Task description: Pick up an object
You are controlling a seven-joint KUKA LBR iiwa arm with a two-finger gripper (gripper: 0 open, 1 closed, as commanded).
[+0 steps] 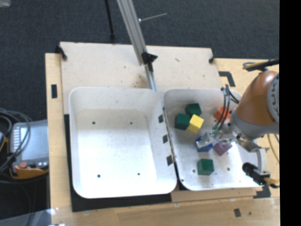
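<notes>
Can't tell how the gripper [214,136] is set, but with the blue block [203,143] and purple block [222,148] crammed right beneath it, I'd bet it nudges both and lifts neither.

In the right shallow white plastic bin [186,182] beside the left shallow white plastic bin [80,126], my gripper [217,136] sits among small blue [203,145] and purple blocks [221,148], three blocks [189,117] clustered behind-left, one green cube [205,166] in front.
</notes>
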